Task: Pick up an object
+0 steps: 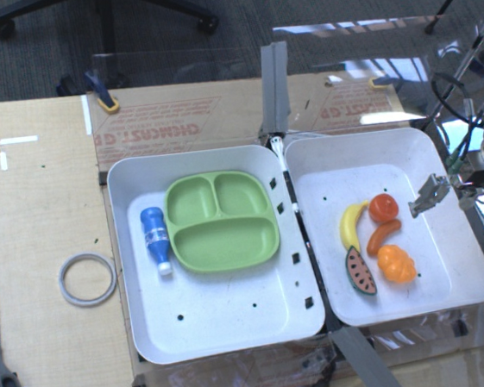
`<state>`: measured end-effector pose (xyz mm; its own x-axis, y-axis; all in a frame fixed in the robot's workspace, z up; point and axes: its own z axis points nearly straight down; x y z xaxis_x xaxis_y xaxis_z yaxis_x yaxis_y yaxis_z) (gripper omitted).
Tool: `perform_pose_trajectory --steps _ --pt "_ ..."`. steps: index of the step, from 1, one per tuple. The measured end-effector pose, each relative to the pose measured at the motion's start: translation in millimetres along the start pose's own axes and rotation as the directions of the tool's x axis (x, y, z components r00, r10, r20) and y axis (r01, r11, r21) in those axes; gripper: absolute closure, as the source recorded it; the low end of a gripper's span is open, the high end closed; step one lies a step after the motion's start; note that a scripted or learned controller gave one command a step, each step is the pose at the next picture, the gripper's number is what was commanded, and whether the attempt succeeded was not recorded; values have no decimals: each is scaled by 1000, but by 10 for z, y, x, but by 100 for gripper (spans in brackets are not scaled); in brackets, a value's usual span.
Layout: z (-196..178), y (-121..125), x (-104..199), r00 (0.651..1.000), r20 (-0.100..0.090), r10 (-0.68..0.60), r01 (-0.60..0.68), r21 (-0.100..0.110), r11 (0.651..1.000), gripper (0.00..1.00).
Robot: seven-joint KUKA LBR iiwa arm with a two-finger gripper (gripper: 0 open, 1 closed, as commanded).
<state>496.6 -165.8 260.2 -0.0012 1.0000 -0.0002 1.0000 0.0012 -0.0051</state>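
Gripper (pixel 426 196) over right bin (pixel 461 289), just right of tomato (pixel 383 207). Nothing between its fingers; open or closed, can't tell.

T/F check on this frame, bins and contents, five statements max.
1. The green tray sits in the left bin. True.
2. The blue bottle lies on the tray. False: it lies beside it, on the bin floor.
3. The banana is in the right bin. True.
4. The gripper holds the tomato. False: they are apart.
5. The watermelon slice is in the left bin. False: right bin.
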Motion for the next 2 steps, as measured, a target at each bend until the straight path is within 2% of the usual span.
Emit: perform_pose_trajectory --steps 1,2 --pt "1496 626 97 999 -1 38 -38 0 999 0" --pt "1707 592 550 1000 0 25 -25 0 1000 0"
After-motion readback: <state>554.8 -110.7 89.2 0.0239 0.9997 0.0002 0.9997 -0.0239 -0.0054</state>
